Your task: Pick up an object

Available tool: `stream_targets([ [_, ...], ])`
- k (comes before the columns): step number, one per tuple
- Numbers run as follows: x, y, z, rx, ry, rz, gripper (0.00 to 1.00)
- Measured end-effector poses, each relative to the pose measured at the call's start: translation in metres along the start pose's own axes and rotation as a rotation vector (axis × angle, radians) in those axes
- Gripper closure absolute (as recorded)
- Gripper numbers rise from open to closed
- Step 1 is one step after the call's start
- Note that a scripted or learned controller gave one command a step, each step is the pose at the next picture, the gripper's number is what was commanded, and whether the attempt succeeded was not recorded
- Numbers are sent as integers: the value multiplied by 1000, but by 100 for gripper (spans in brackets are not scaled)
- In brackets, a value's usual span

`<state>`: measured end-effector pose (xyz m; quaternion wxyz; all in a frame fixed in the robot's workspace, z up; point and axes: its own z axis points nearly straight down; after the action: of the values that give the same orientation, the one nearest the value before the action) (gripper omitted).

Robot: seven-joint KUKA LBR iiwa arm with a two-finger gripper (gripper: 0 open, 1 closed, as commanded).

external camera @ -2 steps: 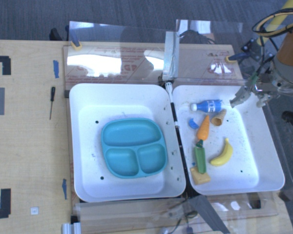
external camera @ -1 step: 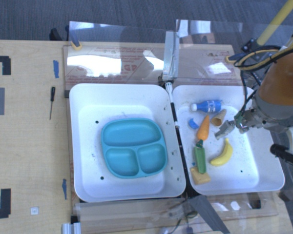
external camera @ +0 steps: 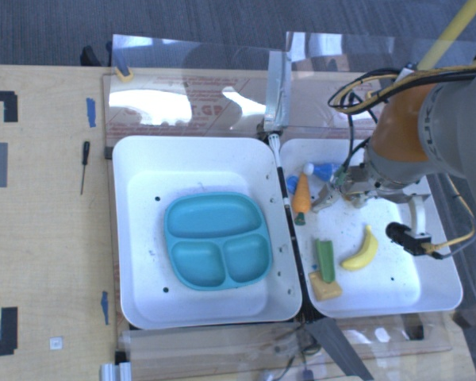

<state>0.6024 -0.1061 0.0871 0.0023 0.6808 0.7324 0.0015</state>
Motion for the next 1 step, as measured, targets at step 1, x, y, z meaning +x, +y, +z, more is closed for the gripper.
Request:
stream_targets([
  [1, -5, -65, -1, 1, 1, -15, 0],
])
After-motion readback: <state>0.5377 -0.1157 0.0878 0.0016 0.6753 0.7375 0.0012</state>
